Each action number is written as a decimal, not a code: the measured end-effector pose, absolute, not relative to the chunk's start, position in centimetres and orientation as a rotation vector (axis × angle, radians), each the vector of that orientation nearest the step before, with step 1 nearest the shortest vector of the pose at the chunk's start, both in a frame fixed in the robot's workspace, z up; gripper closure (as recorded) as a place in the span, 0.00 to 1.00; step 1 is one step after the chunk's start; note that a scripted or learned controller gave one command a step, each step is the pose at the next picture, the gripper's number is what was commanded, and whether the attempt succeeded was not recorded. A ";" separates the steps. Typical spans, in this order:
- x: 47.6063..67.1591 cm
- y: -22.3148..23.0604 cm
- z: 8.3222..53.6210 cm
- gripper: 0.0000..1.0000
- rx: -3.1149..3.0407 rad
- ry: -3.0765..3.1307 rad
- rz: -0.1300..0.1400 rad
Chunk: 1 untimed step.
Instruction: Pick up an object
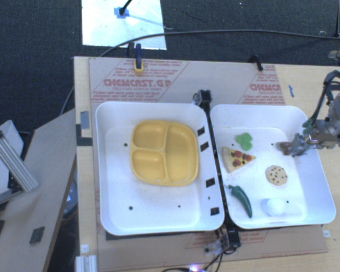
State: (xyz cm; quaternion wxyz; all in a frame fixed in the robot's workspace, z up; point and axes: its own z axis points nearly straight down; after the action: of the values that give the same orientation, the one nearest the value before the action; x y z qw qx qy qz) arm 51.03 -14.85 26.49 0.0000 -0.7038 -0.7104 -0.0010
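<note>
Grey arm (335,123) reaches low over the right bin's (314,174) right side.

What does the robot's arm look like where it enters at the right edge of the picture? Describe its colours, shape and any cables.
The arm is grey metal with an orange band at the picture's edge. A thin dark cable loops over its top. It narrows to a small metallic gripper above the right bin; too small to make out more.

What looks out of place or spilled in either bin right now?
Nothing stands out. The yellow divided plate lies flat in the left bin; the pizza slice, cookie and green pepper lie apart in the right bin.
</note>
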 end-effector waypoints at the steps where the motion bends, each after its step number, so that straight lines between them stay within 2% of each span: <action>1: 50.7 -9.6 26.9 1.00 -2.211 -2.234 -0.005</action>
State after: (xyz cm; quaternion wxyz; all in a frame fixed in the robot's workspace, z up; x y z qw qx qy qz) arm 50.67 -9.58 26.91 -0.0005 -0.7034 -0.7108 -0.0016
